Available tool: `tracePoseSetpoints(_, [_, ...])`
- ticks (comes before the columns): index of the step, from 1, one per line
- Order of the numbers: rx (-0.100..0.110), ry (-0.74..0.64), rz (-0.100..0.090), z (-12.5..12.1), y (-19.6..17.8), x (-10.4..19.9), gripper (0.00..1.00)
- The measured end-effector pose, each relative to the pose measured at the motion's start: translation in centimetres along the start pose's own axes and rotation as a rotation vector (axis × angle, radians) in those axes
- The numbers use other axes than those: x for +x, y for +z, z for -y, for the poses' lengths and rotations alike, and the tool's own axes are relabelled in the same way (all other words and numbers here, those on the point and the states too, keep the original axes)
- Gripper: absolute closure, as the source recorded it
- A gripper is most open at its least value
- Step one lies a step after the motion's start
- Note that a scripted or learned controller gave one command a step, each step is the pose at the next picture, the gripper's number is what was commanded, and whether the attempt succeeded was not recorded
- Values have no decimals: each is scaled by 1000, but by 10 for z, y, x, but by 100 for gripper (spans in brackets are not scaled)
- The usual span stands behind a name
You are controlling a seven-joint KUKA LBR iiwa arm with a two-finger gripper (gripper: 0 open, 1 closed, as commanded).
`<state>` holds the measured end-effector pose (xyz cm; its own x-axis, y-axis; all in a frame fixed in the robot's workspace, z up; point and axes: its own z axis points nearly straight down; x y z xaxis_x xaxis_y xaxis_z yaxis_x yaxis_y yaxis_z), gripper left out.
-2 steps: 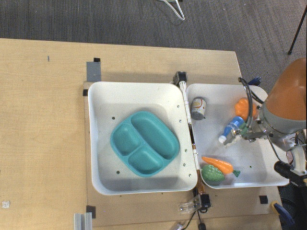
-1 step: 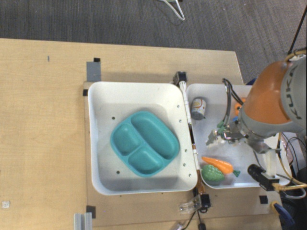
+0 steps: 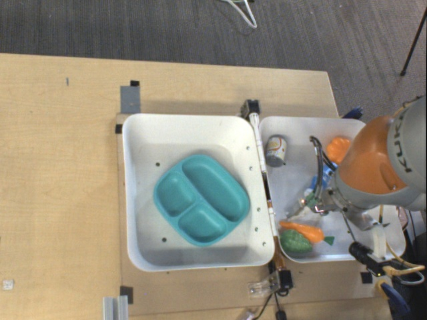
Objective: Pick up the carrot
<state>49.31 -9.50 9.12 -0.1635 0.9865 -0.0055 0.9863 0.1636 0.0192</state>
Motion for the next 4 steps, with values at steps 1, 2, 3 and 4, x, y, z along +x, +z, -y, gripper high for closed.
tracePoseSetpoints(1, [13, 91, -3, 2, -35, 6, 0])
tracePoseSetpoints(2, [15, 71, -4, 3, -24, 9, 0])
tracePoseSetpoints(3, [11, -81, -5, -7, -95, 57, 0])
tracePoseSetpoints(4, [13, 18, -4, -5, -94, 49, 0])
